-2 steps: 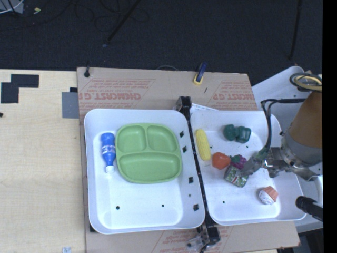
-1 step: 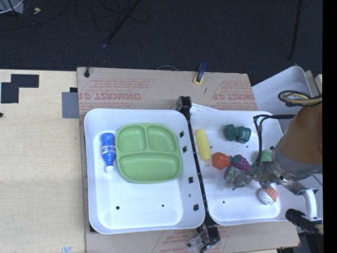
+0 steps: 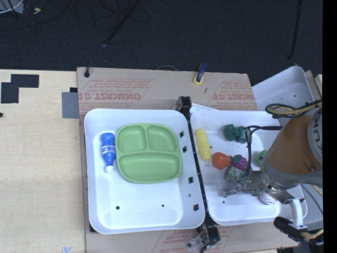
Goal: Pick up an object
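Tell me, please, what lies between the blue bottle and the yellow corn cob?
In the camera view, the green divided plate lies between the blue bottle and the corn cob, along with the bins' adjoining walls.

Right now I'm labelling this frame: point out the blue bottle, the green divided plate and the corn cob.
blue bottle (image 3: pixel 107 150): camera view, mid-body.
green divided plate (image 3: pixel 148 166): camera view, large lower compartment.
corn cob (image 3: pixel 202 144): camera view, middle of cob.

Even, moderately bright light falls from overhead, flat across the two white bins (image 3: pixel 95 194), which look slightly bluish and nearly washed out. Shadows are soft and short: a faint one hugs the green divided plate (image 3: pixel 148 153). The dark floor (image 3: pixel 158 25) above the desk (image 3: pixel 37 141) swallows detail. The whole frame is soft and low-resolution; small objects near the arm (image 3: pixel 295 152) blur together.
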Action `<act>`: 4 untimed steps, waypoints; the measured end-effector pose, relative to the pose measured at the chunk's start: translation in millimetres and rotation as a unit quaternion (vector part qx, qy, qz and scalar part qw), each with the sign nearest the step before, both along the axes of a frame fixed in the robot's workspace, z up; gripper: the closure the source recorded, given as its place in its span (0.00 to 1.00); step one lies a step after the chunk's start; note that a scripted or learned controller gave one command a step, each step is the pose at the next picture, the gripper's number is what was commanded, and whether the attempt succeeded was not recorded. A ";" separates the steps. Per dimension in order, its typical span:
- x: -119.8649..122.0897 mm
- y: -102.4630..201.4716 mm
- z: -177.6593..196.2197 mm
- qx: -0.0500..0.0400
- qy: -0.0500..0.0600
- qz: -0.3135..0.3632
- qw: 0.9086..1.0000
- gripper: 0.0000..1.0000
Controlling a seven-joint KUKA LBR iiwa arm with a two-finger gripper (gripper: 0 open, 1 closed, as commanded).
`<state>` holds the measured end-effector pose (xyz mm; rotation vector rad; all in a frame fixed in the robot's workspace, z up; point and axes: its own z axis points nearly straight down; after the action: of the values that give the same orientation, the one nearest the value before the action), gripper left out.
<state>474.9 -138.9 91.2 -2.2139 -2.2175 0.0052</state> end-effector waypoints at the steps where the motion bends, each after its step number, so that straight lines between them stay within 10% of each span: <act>1: 0.3 -2.6 12.8 0.000 -0.001 -0.004 1.000 1.00; 4: -7.7 -2.6 136.9 -0.002 -0.004 -0.001 1.000 1.00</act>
<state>467.2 -141.5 228.1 -2.2208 -2.2215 0.0001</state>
